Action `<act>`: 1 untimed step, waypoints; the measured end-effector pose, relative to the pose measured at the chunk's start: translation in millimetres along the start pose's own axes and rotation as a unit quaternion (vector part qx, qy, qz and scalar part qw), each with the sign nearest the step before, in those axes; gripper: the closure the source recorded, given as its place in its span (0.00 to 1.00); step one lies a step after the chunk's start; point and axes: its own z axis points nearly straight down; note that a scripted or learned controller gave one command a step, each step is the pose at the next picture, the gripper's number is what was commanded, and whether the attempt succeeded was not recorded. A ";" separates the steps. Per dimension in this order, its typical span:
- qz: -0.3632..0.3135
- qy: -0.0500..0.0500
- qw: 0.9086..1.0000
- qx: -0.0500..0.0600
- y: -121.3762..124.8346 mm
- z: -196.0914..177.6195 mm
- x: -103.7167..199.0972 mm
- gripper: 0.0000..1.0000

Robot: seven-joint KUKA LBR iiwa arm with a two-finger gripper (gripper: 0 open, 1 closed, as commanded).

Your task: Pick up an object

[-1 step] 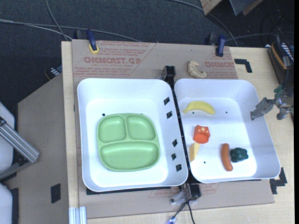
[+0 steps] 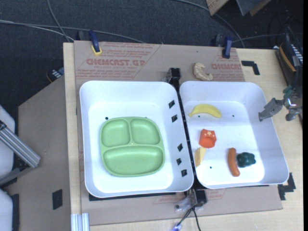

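At the right edge of the camera view, the gripper (image 2: 273, 109) reaches in at about mid-height of the frame. What shows of it is a grey metal finger part (image 2: 269, 109) that slants down and to the left, ending in a darker tip. Behind it, toward the edge, sits a pale metallic body (image 2: 291, 106) with small fittings and a short dark cable or bracket above it. The rest of the arm is cut off by the frame edge, so its pose cannot be read. Nothing shows between the fingers. Whether they stand apart or together cannot be judged at this size and angle.
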 end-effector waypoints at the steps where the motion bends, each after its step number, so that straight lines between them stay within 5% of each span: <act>1: 0.000 0.001 1.000 0.002 5.1 44.2 -3.0 0.00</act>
